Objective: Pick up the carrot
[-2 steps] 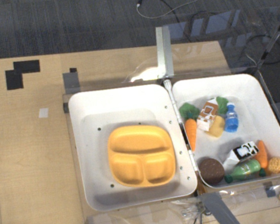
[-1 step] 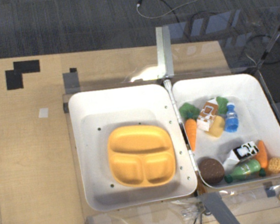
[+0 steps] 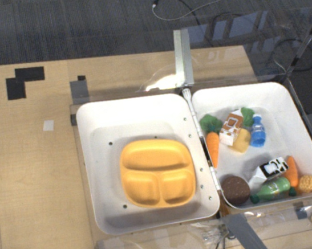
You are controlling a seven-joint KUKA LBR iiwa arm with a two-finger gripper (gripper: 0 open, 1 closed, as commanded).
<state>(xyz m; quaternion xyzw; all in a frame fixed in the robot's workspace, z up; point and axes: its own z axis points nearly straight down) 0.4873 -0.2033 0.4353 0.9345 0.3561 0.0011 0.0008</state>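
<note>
Currently, two shallow white bins are seen side by side on the bench: the left bin (image 3: pixel 92 159) and the right bin (image 3: pixel 292 113). A yellow plastic tray with three compartments (image 3: pixel 157 172) lies in the middle of the left bin.

The orange toy carrot (image 3: pixel 212 149) is found in the right bin, at its left side, just beside the wall that the two bins share. Its long axis runs nearly up and down the picture, roughly parallel to that wall. The narrow tip is pointed toward the near edge of the bench, and the thick end toward the far edge, where a leafy green piece (image 3: pixel 210 124) sits against it. Whether that green belongs to the carrot cannot be told.

Noted to the right of the carrot, close by:
- a white and brown small carton (image 3: pixel 232 127)
- a pale yellow block (image 3: pixel 241 142)
- a blue plastic bottle (image 3: pixel 257 133)

Noted in the near part of the right bin:
- a dark brown round disc (image 3: pixel 235 189)
- a green toy bottle (image 3: pixel 273 189) lying on its side
- a second orange tapered piece (image 3: pixel 292 170)
- a golden round waffle-like piece (image 3: pixel 308 183)

The state of the gripper, open or closed, cannot be told.
</note>
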